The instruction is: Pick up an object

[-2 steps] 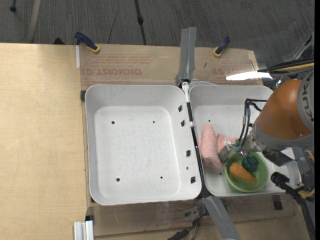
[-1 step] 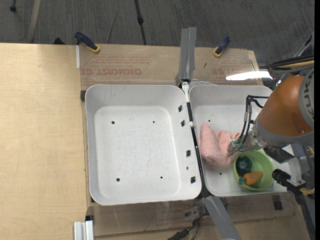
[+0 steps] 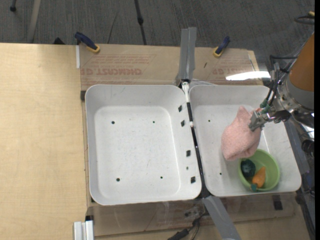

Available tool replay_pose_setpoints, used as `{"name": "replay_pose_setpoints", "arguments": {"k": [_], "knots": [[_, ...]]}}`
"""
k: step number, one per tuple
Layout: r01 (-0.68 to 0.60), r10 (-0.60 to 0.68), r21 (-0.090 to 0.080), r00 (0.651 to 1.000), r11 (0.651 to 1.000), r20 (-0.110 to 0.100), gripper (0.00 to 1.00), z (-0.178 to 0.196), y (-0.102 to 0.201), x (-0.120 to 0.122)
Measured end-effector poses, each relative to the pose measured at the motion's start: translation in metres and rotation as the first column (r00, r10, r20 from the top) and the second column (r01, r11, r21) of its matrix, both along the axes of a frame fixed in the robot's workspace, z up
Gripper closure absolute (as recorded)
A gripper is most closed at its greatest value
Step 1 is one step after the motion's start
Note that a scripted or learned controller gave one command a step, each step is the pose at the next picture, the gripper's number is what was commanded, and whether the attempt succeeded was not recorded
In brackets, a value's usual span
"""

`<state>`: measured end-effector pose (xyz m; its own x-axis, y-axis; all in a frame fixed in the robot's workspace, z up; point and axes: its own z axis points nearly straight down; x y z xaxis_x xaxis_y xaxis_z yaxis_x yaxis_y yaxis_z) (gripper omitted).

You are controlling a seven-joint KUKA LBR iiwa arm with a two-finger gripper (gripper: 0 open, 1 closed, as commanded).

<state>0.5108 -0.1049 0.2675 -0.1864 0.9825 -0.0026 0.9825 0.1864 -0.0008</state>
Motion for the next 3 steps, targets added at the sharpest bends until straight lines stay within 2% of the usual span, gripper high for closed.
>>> {"name": "replay_pose_setpoints", "arguments": {"k": [1,2,3], "knots": [[0.22,-0.22,0.002,0.976,0.976,0.01,1.0,-0.171,-0.052,-0.03],[0.444,-0.444,-0.001,0.896,0.896,-0.001,1.0,0.014,-0.004,-0.014],[0.444,-0.444,-0.001,0.896,0.896,0.0,0.0,0.014,-0.004,-0.014]]}}
